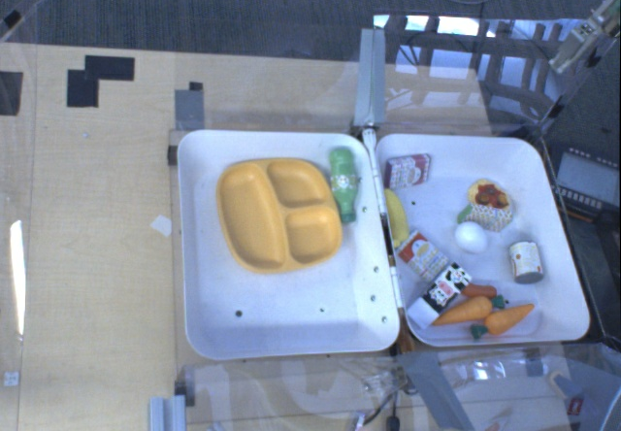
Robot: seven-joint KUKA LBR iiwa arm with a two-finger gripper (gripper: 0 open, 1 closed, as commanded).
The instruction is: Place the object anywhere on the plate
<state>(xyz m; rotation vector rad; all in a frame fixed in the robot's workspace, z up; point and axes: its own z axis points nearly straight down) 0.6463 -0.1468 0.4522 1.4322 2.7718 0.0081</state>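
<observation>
Green bottle (343, 183) is lying in the left bin (291, 322), resting against the right edge of the yellow plate (277, 211), not on it. The gripper (585, 39) is hanging beyond the far corner of the right bin (548, 215); whether it is released or clenched cannot be told.

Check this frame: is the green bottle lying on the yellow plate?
No. The green bottle lies on the left bin's floor beside the right edge of the yellow plate, not in any of its compartments.
</observation>
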